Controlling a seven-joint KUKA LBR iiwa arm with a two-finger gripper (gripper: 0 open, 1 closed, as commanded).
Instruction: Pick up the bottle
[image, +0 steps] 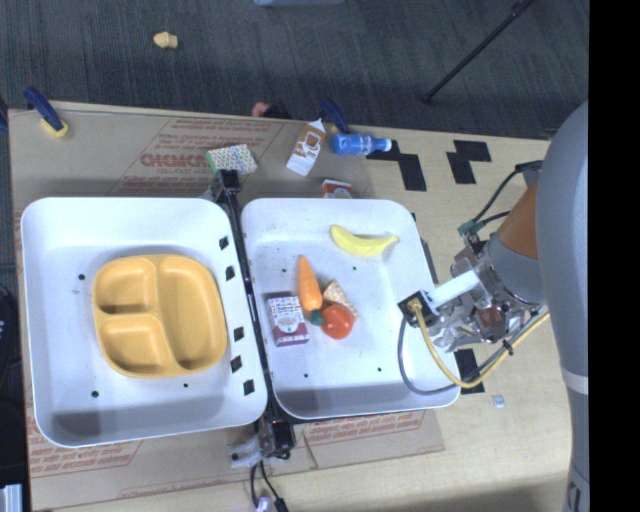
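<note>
While the claw is hanging over the right bin's right rim, you cannot tell how it is set. Beyond the banana, the blue bottle is lying on the bench, outside both bins. You are risking it rolling off a glancing pinch.
</note>
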